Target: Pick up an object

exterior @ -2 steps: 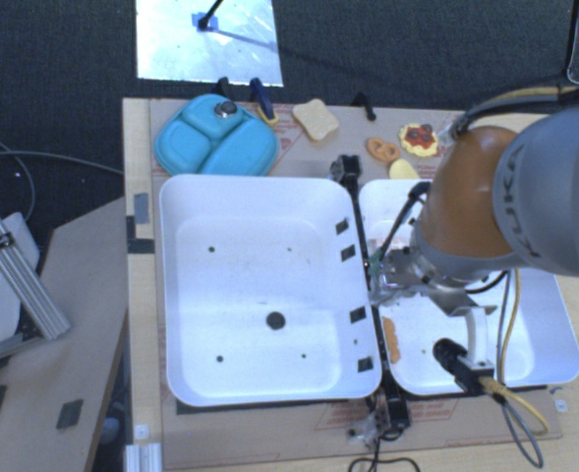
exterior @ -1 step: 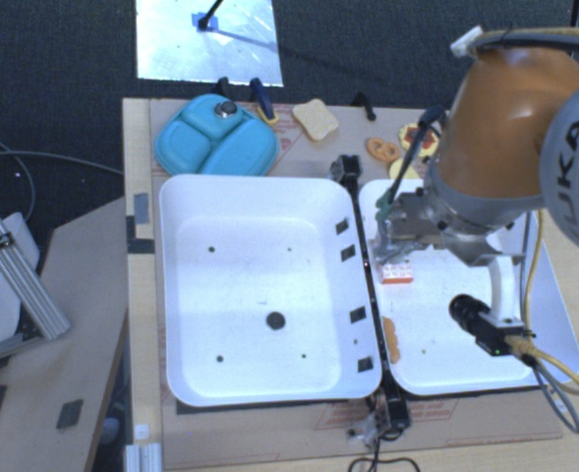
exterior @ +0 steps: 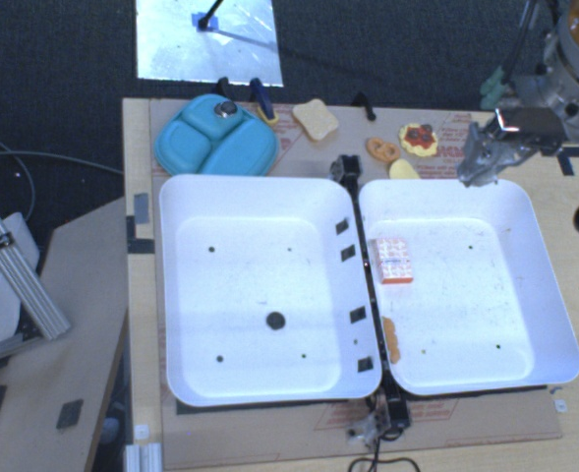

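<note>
Hand [exterior: 481, 168] above right bin's [exterior: 525, 357] far rim; finger state impossible to tell. Small box [exterior: 395, 261] near that bin's left wall. Centre over box, descend vertically, close across narrow sides.

Both white bins [exterior: 260, 205] look like smooth, slightly glossy plastic, the surface [exterior: 142, 165] beneath them is matt pale wood, the blue dish [exterior: 215, 138] is glossy plastic, and the floor [exterior: 53, 57] is dark rough carpet.

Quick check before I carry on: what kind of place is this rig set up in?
Likely a robotics lab test bench: two shallow white plastic bins side by side on a wooden board, the grey arm's gripper reaching in, and plastic toy food like the tan bread slice behind them.
</note>
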`<state>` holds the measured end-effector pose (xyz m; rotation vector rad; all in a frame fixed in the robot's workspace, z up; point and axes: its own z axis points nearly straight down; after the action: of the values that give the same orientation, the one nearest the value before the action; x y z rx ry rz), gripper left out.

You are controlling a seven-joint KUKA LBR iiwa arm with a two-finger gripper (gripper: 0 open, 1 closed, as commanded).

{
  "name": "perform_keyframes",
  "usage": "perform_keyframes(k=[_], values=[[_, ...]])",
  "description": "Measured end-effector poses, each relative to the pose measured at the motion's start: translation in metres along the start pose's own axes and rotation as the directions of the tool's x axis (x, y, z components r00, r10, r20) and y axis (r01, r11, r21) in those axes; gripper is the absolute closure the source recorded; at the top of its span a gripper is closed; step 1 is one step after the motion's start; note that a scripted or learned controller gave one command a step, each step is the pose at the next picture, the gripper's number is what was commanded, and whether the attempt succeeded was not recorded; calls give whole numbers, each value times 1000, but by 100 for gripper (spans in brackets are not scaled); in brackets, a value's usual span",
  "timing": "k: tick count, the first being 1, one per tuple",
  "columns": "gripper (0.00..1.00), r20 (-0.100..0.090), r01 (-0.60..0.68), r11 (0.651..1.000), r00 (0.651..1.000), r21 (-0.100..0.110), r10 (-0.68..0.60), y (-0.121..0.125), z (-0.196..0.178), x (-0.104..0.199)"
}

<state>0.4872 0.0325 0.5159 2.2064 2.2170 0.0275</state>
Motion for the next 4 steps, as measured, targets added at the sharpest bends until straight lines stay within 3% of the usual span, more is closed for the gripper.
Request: perform_keyframes(k=[1, 2, 3, 4], values=[[100, 3, 4, 1000, 1000, 30, -4, -3, 110, 53], [100, 4, -7, 1000, 1000, 26, 7, 2, 186, 19], [100, 2, -7, 1000, 1000, 0, 7, 0, -10, -36], [100, 2, 4, 1000, 1000, 28, -4, 24, 85, 24]])
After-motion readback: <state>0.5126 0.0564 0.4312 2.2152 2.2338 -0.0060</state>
